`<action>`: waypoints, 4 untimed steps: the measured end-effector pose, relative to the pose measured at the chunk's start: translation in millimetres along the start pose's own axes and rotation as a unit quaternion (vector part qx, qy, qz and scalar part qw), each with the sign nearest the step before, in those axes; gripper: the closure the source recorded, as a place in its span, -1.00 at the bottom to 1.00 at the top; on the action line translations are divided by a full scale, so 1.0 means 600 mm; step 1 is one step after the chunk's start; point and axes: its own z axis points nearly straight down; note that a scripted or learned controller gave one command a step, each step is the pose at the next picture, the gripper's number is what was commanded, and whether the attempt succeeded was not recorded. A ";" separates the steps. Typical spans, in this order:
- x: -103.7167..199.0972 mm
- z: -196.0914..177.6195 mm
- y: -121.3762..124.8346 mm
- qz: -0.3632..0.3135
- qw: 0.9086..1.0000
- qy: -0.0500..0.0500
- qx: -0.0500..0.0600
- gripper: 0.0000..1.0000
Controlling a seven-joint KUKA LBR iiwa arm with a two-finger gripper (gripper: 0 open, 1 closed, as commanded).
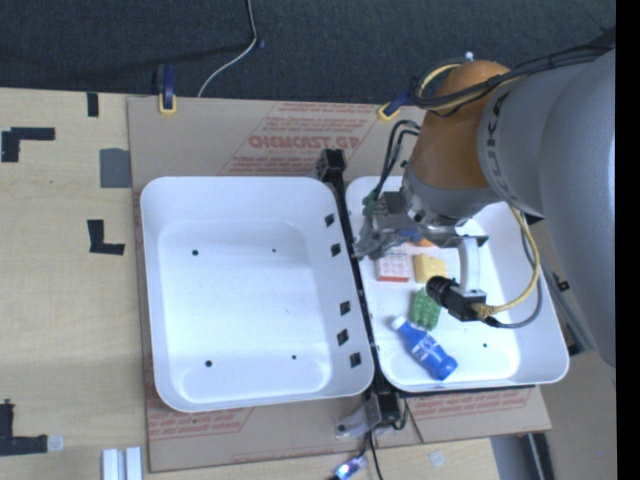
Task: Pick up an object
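1. Four loose objects lie in the right bin (540,363): one blue bottle (424,348), one green block (425,311), one yellow piece (430,267) and one white card with red print (393,266).
2. The card and the yellow piece sit just below the gripper (388,230), side by side and close together; the green block lies further toward the near edge, and the blue bottle beyond it, nearest the bin's front rim.
3. There are two white bins; the left bin (240,288) stands just beside the gripper's side of the dividing rim, with four dark dots on its floor.
4. Both bins rest on one brown cardboard sheet (280,143) with red lettering, laid on a pale wooden bench (60,308); a dark floor lies behind.
5. The gripper hangs low over the right bin's far left corner, under the grey arm (540,128) and its orange band. Whether its jaws are parted or closed cannot be told, nor whether anything is between them.
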 end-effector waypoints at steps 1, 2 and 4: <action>-0.130 -0.044 0.055 0.008 1.000 -0.004 0.001 1.00; -0.023 -0.062 -0.003 0.003 1.000 -0.001 0.004 1.00; -0.090 -0.012 0.000 0.004 1.000 -0.001 0.007 1.00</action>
